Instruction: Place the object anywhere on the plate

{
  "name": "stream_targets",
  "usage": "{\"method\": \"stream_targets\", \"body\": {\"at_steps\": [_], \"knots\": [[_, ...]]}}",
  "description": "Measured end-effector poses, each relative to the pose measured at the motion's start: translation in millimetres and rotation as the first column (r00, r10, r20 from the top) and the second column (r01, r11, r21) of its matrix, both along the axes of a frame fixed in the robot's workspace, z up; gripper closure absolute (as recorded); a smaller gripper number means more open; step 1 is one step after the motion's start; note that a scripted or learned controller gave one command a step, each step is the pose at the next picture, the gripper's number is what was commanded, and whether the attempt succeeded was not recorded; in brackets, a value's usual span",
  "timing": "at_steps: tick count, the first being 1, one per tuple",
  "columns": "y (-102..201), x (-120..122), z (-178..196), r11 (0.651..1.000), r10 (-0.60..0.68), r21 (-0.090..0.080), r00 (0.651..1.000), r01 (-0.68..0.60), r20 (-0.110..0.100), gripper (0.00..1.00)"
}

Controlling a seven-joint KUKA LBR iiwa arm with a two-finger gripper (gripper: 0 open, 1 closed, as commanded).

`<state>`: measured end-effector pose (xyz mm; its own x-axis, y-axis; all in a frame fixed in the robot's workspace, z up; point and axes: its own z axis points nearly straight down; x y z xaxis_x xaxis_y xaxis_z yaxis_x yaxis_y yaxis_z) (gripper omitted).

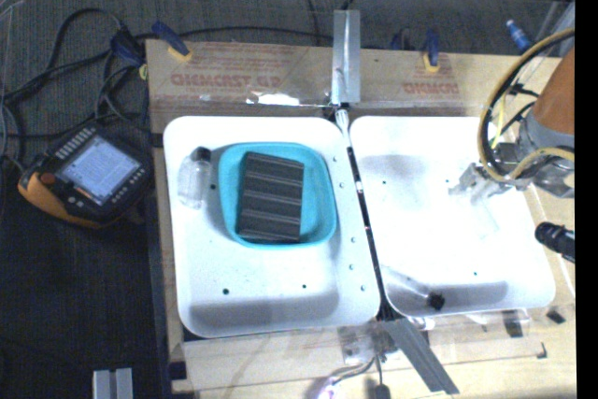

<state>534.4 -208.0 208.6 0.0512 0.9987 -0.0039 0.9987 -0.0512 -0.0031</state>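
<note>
A dark grey ribbed block (271, 196) lies flat on the blue plate (320, 173), which rests in the left bin (280, 294). Just left of the plate, a small clear bottle with a black cap (193, 175) lies on the bin floor, touching or almost touching the plate's rim. My gripper (475, 185) hangs over the right bin (420, 238) near its right side, well away from the plate. I see nothing in it. The grey arm with its orange band (561, 98) comes in from the right edge.
A small black piece (435, 301) sits by the right bin's front wall. Cables loop around the arm's wrist (500, 121). A metal divider post (346, 61) stands at the back between the bins. A teach pendant (89, 173) lies off the bench at left.
</note>
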Motion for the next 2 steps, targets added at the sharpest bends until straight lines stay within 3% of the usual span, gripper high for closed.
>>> {"method": "stream_targets", "body": {"at_steps": [1, 2], "knots": [[0, 0, 0, 1.000, 0.000, 0.000, 1.000, 0.000, 0.000, 0.00], [70, -39, -38, 1.000, -0.017, 0.004, 1.000, 0.017, -0.002, 0.00]]}}
